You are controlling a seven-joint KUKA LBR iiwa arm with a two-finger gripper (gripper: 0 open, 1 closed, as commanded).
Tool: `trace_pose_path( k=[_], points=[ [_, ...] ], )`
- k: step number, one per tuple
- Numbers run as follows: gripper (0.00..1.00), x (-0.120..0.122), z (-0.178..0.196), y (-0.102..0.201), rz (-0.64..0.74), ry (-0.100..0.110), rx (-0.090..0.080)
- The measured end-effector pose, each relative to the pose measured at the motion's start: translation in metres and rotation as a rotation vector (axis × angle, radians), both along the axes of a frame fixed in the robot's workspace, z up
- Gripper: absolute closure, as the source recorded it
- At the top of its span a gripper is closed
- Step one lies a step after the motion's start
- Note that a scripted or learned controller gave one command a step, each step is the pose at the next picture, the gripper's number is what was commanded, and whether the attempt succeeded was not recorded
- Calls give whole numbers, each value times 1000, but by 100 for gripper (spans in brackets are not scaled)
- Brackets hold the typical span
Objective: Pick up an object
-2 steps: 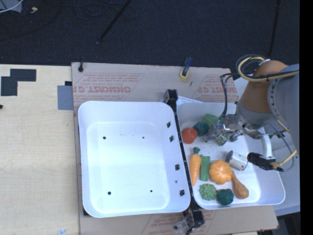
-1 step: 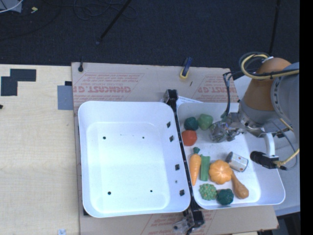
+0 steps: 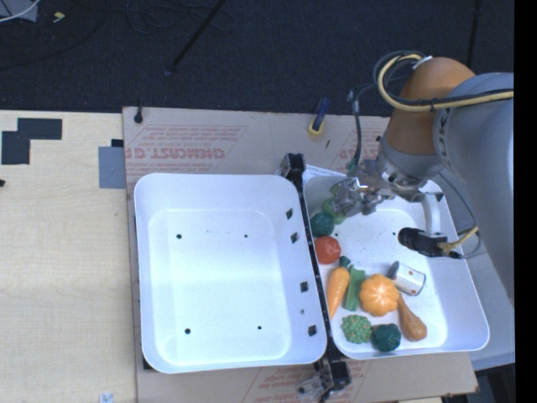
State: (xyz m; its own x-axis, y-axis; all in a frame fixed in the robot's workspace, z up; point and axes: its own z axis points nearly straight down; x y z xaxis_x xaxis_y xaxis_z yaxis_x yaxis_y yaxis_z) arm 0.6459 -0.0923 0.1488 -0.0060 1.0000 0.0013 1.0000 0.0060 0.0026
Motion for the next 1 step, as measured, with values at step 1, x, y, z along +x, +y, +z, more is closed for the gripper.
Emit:
trace_pose_path(
  k=[1],
  points=[
    [100,-1,41,30,-3,1,0]
  ],
)
